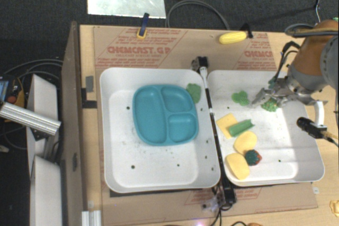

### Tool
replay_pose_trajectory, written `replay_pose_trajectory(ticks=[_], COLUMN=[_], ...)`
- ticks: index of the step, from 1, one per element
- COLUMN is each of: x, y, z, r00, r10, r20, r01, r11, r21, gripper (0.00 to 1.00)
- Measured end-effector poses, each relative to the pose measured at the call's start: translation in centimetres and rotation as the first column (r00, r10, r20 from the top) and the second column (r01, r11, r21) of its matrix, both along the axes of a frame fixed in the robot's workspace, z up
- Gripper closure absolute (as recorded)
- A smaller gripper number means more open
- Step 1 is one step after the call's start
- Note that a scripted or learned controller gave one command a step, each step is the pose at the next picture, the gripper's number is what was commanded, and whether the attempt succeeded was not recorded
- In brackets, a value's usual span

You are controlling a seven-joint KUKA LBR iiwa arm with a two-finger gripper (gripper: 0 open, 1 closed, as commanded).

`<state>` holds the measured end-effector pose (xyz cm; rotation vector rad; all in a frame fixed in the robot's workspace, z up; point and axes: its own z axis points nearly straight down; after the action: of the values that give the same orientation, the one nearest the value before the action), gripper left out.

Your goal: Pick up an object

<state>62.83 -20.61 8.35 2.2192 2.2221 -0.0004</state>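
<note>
- Claw [271, 97] sits low in the right bin [312, 166], metal fingers clamped on a small bumpy green piece [270, 106].
- Two shallow white bins lie side by side on the tabletop [159, 47].
- One teal plate [164, 114] with three compartments lies in the left bin [122, 166]; one green lump [194, 92] touches its edge.
- Right bin: three smooth yellow pieces [245, 142], one green stick [240, 127], one knobbly green bit [240, 97], one dark round piece [252, 157].

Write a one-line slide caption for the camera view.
Gripper low in the right bin beside a green piece; blue divided plate in the left bin.
</note>
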Motion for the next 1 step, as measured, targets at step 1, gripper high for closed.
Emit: replay_pose_trajectory(ticks=[1], x=[0.33], y=[-0.05], z=[1.53], r00=[1.000], r10=[0.002], r20=[0.010], r01=[-0.002], r11=[1.000], r21=[-0.002], gripper=[1.00])
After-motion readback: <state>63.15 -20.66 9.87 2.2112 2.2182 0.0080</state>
